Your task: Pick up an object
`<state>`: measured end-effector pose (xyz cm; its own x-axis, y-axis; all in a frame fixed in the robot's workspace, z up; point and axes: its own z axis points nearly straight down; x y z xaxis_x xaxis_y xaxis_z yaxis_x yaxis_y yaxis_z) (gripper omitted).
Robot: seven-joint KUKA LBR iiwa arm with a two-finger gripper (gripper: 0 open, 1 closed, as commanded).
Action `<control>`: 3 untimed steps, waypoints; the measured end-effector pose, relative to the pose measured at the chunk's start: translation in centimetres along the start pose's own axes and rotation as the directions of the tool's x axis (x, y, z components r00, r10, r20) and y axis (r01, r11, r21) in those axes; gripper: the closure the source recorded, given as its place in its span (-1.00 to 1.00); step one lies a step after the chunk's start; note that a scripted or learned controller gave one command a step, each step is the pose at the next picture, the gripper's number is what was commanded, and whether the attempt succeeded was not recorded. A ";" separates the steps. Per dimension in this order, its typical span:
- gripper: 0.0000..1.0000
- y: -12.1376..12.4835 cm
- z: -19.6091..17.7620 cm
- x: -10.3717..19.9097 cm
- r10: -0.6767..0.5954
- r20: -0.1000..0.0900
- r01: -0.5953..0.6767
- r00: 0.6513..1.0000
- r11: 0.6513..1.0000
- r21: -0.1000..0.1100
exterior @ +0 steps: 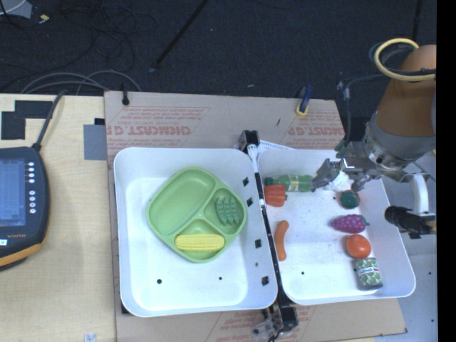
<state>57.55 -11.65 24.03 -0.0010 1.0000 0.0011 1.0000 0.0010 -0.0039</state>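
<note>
Green ball (348, 199) beside grapes (348, 224), tomato (358, 246) near

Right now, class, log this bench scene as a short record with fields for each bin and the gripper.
left bin: green divided plate holding a corn cob and a green toy
right bin: carrot, sausage, grapes, tomato, small jar, dark green ball
gripper: above the right bin's far side, near the ball
</note>
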 end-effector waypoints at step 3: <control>1.00 -10.1 -14.5 1.7 -0.002 -0.002 0.002 1.000 1.000 0.009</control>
<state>47.48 -9.95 38.58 -0.0026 1.0000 0.0029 0.9999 0.0026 -0.0129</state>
